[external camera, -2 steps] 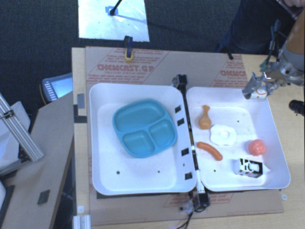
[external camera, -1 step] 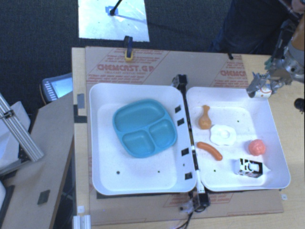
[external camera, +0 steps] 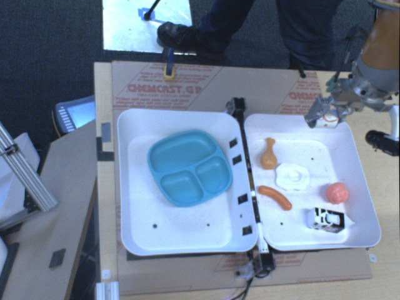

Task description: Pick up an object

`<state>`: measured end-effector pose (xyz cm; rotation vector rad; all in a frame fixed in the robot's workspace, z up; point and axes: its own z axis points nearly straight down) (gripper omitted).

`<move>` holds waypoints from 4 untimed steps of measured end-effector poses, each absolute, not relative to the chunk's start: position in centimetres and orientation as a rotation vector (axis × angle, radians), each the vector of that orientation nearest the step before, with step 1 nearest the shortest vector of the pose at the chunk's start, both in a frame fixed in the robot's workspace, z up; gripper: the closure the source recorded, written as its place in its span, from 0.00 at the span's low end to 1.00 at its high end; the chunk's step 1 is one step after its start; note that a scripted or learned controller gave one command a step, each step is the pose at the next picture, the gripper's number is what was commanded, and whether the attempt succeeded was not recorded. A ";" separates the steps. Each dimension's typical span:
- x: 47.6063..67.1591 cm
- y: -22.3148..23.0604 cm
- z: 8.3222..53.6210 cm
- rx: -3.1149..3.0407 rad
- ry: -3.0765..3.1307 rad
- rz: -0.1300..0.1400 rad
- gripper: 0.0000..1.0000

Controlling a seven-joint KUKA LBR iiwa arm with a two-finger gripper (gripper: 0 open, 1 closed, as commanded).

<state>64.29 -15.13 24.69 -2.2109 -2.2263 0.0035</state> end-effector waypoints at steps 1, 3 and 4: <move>64.3 -10.2 23.4 -2.212 -2.231 -0.002 1.00; 65.6 0.8 23.7 -2.210 -2.233 -0.005 1.00; 64.5 5.3 23.6 -2.213 -2.230 0.000 1.00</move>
